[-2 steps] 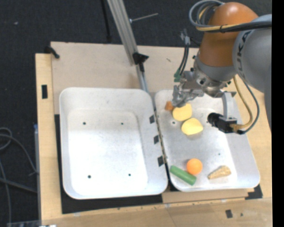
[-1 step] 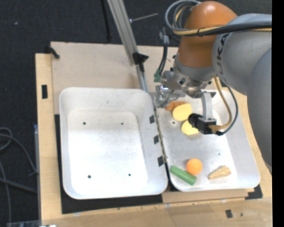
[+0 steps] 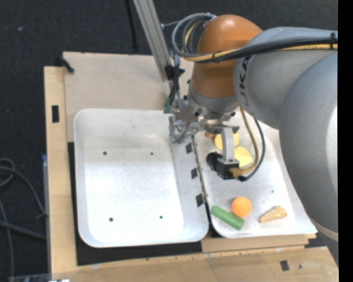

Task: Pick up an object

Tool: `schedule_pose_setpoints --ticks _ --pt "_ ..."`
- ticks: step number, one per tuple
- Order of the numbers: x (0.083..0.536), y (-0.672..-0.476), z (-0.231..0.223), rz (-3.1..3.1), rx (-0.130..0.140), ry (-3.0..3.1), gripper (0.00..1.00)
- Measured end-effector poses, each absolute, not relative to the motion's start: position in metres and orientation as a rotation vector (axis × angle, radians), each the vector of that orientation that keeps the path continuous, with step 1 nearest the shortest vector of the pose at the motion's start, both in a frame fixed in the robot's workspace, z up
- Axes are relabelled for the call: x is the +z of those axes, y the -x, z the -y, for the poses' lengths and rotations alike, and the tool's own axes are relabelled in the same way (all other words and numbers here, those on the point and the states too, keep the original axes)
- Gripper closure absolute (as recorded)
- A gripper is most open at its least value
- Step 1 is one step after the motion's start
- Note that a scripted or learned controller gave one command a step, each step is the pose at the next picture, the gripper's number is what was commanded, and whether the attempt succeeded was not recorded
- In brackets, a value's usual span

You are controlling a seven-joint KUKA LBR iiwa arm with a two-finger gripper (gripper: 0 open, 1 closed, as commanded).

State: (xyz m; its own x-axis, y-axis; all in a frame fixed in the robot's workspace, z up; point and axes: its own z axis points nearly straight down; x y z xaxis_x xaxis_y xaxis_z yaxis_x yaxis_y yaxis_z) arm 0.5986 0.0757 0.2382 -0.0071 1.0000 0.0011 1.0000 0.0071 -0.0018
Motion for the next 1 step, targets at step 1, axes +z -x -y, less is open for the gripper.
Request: schedule_pose_setpoints --ticks 1 --pt "0.2393 -0.5994 -0.0723 2.222 -0.001 2.221 0.00"
